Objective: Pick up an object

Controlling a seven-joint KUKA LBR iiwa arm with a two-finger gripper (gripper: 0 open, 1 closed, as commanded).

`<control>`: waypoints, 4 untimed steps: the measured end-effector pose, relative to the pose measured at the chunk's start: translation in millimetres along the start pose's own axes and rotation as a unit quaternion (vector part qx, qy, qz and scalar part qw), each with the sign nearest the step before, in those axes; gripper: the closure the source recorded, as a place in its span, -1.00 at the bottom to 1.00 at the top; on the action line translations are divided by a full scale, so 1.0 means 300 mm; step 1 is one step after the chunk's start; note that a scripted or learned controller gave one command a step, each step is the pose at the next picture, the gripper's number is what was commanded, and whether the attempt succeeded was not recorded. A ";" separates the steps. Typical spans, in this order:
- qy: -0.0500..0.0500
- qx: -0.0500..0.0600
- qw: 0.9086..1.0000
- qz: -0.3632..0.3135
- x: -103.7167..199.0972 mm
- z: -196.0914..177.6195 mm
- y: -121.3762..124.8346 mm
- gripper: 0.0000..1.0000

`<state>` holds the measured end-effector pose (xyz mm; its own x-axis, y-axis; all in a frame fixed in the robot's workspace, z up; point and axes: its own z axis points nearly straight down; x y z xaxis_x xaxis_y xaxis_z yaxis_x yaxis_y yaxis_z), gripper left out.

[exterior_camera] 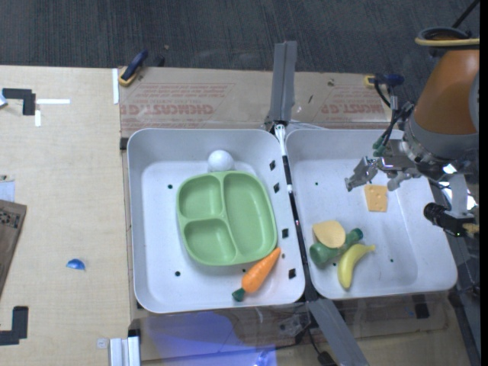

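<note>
My gripper (377, 177) hangs over the back of the right bin (427, 280), with the fingers spread apart and nothing between them. An orange cheese-like slice (376, 198) lies on the bin floor just below the fingertips. Nearer the front of that bin lie a yellow banana (352, 263), a pale yellow round slice (329, 233) and a dark green vegetable (323, 254), all touching one another. The left bin (145, 227) bears a green divided plate (226, 217), a white ball (220, 159) behind it and a carrot (259, 271) at its front right.
The grey arm with its orange band (450, 90) comes in from the right above the right bin's far corner. A ridge (286, 204) separates the two bins. Cardboard (198, 101) lies behind them, and a wooden benchtop (61, 204) extends to the left.
</note>
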<state>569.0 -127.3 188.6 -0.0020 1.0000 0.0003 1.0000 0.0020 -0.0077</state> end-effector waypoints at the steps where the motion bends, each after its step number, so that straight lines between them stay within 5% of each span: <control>1: 0.000 -0.002 1.000 0.031 -0.163 0.333 0.050 -1.00; 2: 0.001 -0.001 0.997 0.071 -0.021 0.335 -0.169 -1.00; 3: -0.001 0.001 0.997 0.073 -0.031 0.316 -0.168 1.00; 4: -0.001 0.001 0.997 0.073 -0.030 0.316 -0.168 -1.00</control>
<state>517.8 -136.4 94.3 0.1439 0.9896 -0.0024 0.9895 -0.1439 -0.0094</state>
